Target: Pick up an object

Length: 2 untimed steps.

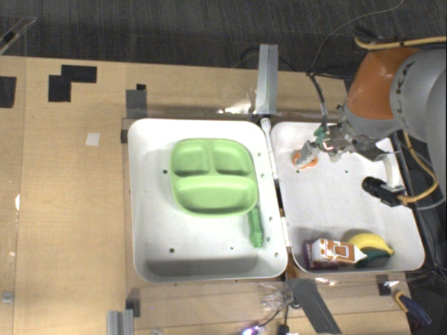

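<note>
A small orange and grey object [305, 157] lies in the right bin [335, 208], near its upper left corner, just beside the claw [328, 142]; whether the claw is released or clenched I cannot tell. A brown carton [332, 254] and a banana [371, 243] touch along the bin's lower wall. The left bin [147, 208] holds a smooth green divided plate [212, 176] and a slim green stick [255, 229].

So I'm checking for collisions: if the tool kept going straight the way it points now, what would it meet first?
Probably the small orange object just off the tool tips in the right bin; depth is unclear from above.
</note>
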Available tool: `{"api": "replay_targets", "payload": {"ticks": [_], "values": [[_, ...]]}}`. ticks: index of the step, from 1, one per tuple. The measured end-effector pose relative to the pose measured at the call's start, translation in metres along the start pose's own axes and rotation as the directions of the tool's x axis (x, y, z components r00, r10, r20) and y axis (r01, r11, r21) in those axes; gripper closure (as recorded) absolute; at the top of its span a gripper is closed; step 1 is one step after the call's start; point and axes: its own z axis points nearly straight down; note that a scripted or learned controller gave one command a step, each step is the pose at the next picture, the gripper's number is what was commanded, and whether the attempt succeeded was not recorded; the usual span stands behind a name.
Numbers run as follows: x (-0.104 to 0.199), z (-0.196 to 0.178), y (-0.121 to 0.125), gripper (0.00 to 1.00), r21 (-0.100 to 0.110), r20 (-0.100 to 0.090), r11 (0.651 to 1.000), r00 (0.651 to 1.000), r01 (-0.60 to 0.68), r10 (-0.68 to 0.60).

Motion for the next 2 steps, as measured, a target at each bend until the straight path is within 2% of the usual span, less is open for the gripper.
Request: {"api": "replay_targets", "payload": {"ticks": [1,2], "values": [[-0.012,0.054,0.036,0.00,-0.005,0.002,0.989,0.989,-0.150,0.150],[-0.010,0.041,0.039,1.00,-0.013,0.002,0.990,0.990,-0.142,0.142]]}}
